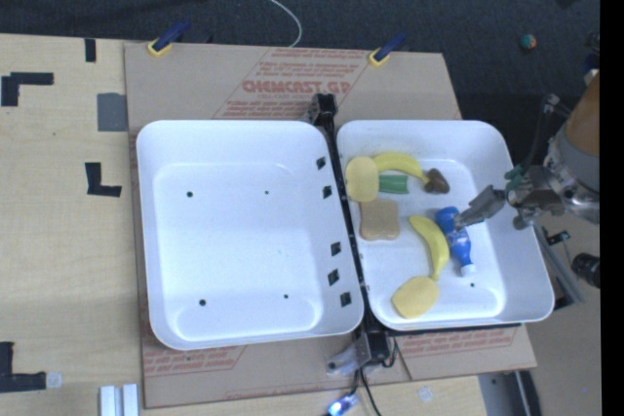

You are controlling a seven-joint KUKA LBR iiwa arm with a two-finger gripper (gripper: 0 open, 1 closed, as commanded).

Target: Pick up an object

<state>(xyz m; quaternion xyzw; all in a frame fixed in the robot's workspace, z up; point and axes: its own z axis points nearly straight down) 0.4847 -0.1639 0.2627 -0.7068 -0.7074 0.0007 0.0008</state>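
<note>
A: List the right bin, item by item

B: Right bin, white, shallow. Against its left wall, upper part: one yellow round fruit, lemon-like. Touching it on the right: one green cylinder. Arching above that: one yellow banana, its tip reaching a small brown lump. Below the round fruit: one tan sponge-like block. Centre: a second banana, curving downward. Near the front wall: one yellow lump, just beside the lower end of that banana. Right of the second banana: one blue bottle, lying tilted, touching the banana's side

A: And the left bin?

B: White, same shape, set edge to edge with the right one. Both sit on a cardboard sheet on the desk

A: Your own entry?

B: My jaws come in over the right bin's right rim, pointing left and down, tip just above the upper end of the blue bottle. They look nearly closed, the tips drawn to one narrow point. Nothing sits between them that I can see. Whether the tip touches the bottle, I cannot tell
</note>
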